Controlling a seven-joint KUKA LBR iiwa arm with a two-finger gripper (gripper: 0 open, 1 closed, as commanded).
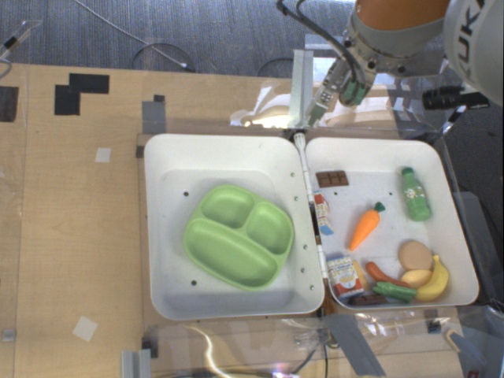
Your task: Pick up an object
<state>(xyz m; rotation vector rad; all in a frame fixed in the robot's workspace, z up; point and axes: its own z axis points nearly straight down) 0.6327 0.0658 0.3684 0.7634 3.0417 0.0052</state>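
Above the far edge of the right bin [441, 160], near the divider between the two bins, the gripper [339, 93] hung clear of the contents. You could not tell its state from this angle; nothing showed between its tips, so treat it as carrying nothing.

The step in hand was, by the look of it, the approach: no object had been picked yet.

Candidate objects all lay in the right bin:
- a carrot [365, 227] near the middle, apart from its neighbours;
- a green bottle [414, 194] toward the far right, also standing free;
- a brown bar [331, 179] at the far left, flat on the floor;
- a small packet [321, 215] tight against the left wall;
- a carton [344, 275], an egg [415, 255], a banana [435, 281] and other pieces crowded along the near edge.

The left bin [165, 164] held a green tray [239, 235].

For the next move you needed to bring the gripper nearer and down over one item. The carrot or bottle looked the easiest, since each had room on both sides. The near-edge cluster risked a jammed or double grasp.
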